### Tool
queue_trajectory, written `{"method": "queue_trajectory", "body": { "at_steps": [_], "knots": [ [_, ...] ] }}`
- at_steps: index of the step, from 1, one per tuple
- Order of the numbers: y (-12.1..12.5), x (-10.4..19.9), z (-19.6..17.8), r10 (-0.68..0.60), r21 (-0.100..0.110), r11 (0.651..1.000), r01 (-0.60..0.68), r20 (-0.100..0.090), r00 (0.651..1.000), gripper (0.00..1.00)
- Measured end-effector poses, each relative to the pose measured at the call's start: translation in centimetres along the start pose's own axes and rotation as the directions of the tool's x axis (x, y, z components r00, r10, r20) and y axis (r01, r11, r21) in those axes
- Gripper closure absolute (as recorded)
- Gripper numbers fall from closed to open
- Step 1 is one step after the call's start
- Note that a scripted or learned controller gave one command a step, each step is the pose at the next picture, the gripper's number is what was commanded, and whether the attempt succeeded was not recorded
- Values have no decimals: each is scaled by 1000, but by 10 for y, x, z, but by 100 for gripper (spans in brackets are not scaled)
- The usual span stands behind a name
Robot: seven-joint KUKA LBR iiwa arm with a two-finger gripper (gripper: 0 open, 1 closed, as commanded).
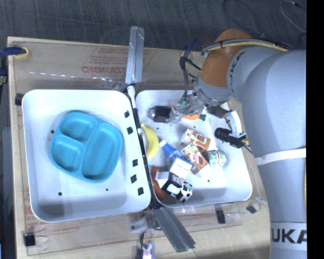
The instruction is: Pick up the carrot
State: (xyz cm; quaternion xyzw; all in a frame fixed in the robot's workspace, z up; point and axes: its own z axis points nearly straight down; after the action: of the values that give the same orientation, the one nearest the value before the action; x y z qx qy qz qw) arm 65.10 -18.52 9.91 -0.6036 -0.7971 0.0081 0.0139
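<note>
One gripper (184, 108), low in the right bin (234, 185), upper centre of frame. Carrot (193, 114): probably the small orange sliver just right of the fingertips, touching or nearly so; long axis unclear, mostly hidden by the wrist. Can't tell the finger state. Blue tray (86, 145) sits in the left bin.
</note>
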Motion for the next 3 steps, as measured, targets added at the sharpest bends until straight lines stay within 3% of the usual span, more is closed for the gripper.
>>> {"method": "queue_trajectory", "body": {
  "at_steps": [1, 2, 3],
  "knots": [
    [0, 0, 0, 0, 0, 1000, 0, 0, 1000, 0],
    [-2, -20, 6, 8, -9, 1000, -8, -5, 1000, 0],
    [0, -22, -5, 2, -20, 1000, -2, 9, 1000, 100]
  ]
}}
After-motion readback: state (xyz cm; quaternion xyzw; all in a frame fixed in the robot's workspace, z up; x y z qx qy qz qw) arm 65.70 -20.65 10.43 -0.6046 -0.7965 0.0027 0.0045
